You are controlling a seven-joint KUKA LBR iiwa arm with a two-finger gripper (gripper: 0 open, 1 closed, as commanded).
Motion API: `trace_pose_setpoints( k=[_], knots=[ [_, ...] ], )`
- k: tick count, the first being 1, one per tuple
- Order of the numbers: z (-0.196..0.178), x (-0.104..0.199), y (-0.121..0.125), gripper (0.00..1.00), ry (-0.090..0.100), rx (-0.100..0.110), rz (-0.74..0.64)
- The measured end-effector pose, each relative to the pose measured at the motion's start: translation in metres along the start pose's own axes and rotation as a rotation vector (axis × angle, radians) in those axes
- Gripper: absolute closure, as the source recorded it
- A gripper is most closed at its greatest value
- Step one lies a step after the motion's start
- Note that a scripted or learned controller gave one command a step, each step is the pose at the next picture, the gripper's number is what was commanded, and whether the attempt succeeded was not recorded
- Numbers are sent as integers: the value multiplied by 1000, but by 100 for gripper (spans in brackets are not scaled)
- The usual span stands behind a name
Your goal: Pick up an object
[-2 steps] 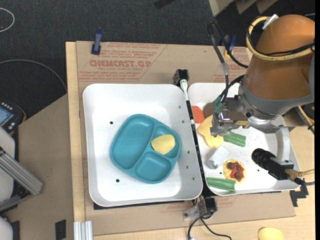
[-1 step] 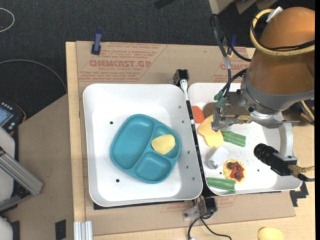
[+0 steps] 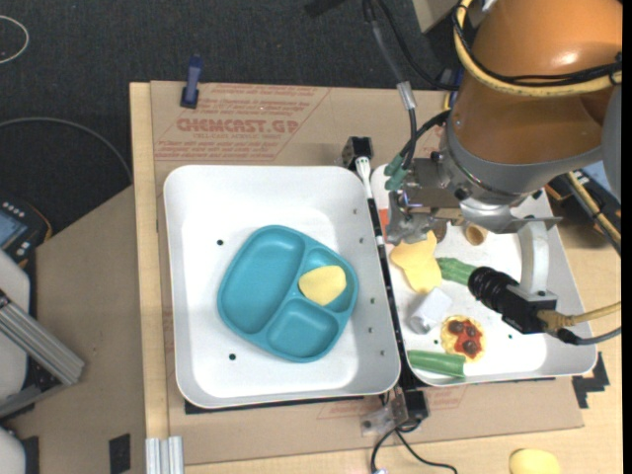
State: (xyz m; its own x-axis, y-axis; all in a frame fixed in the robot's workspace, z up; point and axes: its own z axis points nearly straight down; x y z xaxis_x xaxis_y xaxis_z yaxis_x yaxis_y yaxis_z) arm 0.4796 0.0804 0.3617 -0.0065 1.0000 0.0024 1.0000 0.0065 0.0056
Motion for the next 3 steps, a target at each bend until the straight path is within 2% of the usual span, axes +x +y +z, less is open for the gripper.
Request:
trace_pose_setpoints(
  k=[1,2,3],
  knots=[
    [-67,-65,0,100,-3,-5,13],
    [-156,22,1,100,2,-7,-3],
    [-162,18,1,100,-1,0,5]
  ],
)
